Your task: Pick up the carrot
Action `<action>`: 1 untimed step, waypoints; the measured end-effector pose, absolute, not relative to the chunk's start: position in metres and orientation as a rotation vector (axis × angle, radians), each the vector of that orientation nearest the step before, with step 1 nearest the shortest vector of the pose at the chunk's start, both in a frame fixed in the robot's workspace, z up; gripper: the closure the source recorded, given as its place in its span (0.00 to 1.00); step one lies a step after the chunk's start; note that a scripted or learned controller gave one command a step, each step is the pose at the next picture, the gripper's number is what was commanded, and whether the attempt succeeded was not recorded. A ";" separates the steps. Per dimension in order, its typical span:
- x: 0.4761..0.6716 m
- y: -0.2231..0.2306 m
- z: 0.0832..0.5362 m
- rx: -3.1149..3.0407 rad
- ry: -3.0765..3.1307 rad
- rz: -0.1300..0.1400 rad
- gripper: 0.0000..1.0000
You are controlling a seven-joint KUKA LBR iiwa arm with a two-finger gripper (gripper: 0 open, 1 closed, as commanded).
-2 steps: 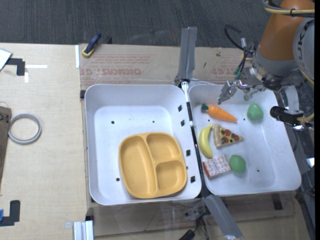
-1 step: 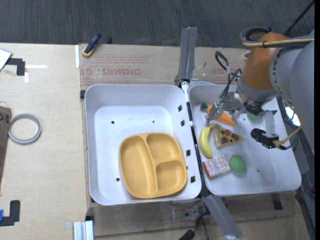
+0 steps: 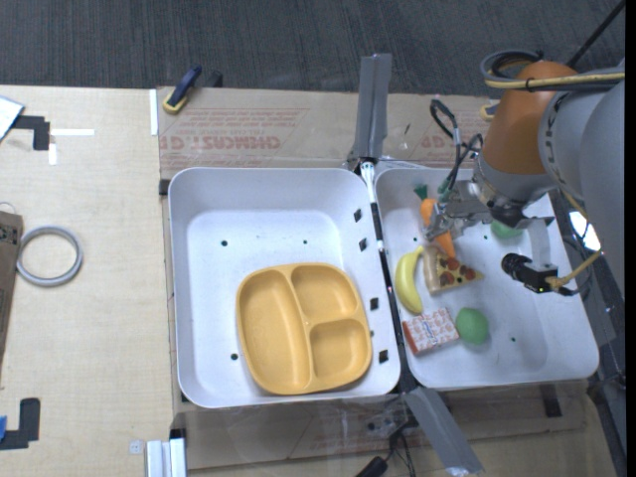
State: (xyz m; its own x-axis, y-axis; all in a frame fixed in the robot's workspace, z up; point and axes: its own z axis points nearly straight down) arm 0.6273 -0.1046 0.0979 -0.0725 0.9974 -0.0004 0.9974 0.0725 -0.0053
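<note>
The carrot [image 3: 433,219], orange with a small green top, lies in the right bin [image 3: 556,351] near its upper left part, pointing down toward a pizza slice toy. My gripper [image 3: 449,210] hangs from the grey arm with the orange band [image 3: 517,132] and sits right over the carrot's right side, partly covering it. From this slanted top view I cannot make out whether the carrot is held.
Just below the carrot in the right bin are a banana [image 3: 407,280], a pizza slice toy [image 3: 452,270], a red and white box [image 3: 429,331] and a green ball [image 3: 473,326]. A green object [image 3: 505,230] peeks out under the wrist. The left bin [image 3: 199,217] holds a yellow divided plate [image 3: 303,326].
</note>
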 end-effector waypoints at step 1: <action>0.645 -0.117 0.095 -2.108 -2.296 0.024 1.00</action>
